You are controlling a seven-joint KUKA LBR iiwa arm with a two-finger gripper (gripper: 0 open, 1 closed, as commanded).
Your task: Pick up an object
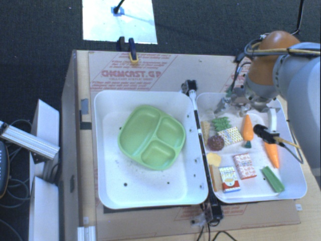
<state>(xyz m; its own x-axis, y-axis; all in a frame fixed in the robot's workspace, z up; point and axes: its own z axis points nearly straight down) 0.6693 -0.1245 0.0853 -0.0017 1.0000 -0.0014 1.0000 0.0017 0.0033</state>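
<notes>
My gripper (225, 105) hangs over the far left part of the right bin (296, 185), just above a green pea pod (220, 123). Nothing shows in its grasp. Around it lie several toy foods: an orange carrot (247, 127), a second carrot (272, 155), a patterned cracker block (229, 135), a dark red round piece (215, 142), a yellow chip (214, 159), two small red boxes (245, 165) (229, 179) and a green stick (272, 178).
The left bin (108, 185) holds a green divided plate (152, 137). A dark rail (198, 134) separates the two bins. The grey arm with its orange band (273, 59) comes in over the right bin's far right corner.
</notes>
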